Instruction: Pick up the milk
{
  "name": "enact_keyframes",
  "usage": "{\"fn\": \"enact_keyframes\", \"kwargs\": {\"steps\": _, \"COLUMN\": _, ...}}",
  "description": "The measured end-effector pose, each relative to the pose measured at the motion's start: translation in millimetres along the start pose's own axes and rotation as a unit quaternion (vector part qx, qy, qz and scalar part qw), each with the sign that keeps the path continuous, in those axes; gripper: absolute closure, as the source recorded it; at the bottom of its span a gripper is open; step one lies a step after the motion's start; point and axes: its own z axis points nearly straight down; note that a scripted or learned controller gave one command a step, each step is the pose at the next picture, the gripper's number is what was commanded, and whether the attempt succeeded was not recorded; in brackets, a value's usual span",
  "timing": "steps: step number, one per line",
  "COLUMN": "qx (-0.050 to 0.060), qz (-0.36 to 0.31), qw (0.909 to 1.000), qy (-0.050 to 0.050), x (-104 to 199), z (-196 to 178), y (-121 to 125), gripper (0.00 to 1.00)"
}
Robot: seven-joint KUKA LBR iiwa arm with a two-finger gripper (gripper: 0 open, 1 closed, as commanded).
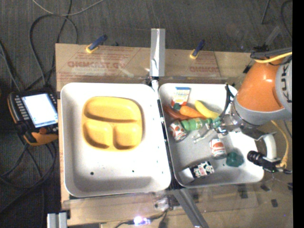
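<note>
Dark carpeted floor with loose cables surrounds a cardboard-topped bench point(118, 63) bearing two shallow white bins; two blue-and-yellow clamps pin the cardboard at its far edge, and a teach pendant point(35, 112) lies off to the left. Left bin point(71, 175) holds a yellow compartment tray point(114, 122). Gripper point(205, 133) sits low inside the right bin point(251, 175), fingers spread apart with nothing between them. Milk carton point(202, 170), black-and-white cow pattern, lies on its side nearer the camera than the fingertips, apart from them, by the bin's front wall. Green bottle point(194, 124) lies just beyond the fingers, very close to them; whether it touches cannot be judged. Red-and-white can point(177, 130) lies left of the fingers, a second one point(218, 147) just right and toward the camera. Teal object point(234, 159) farther right. Banana point(205, 109), carrot point(187, 111) and a small carton point(181, 95) lie beyond, toward the far wall.
</note>
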Motion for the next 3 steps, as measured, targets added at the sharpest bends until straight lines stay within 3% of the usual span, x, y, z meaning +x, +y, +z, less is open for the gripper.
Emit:
{"fn": "enact_keyframes", "kwargs": {"steps": 1, "qx": -0.006, "qz": -0.196, "qw": 0.9806, "qy": -0.003, "x": 1, "z": 85, "y": -28, "gripper": 0.0}}
{"fn": "enact_keyframes", "kwargs": {"steps": 2, "qx": -0.002, "qz": -0.24, "qw": 0.9709, "qy": -0.002, "x": 8, "z": -126, "y": -22, "gripper": 0.0}}
{"fn": "enact_keyframes", "kwargs": {"steps": 3, "qx": -0.001, "qz": -0.272, "qw": 0.9623, "qy": -0.002, "x": -20, "z": -120, "y": -35, "gripper": 0.0}}
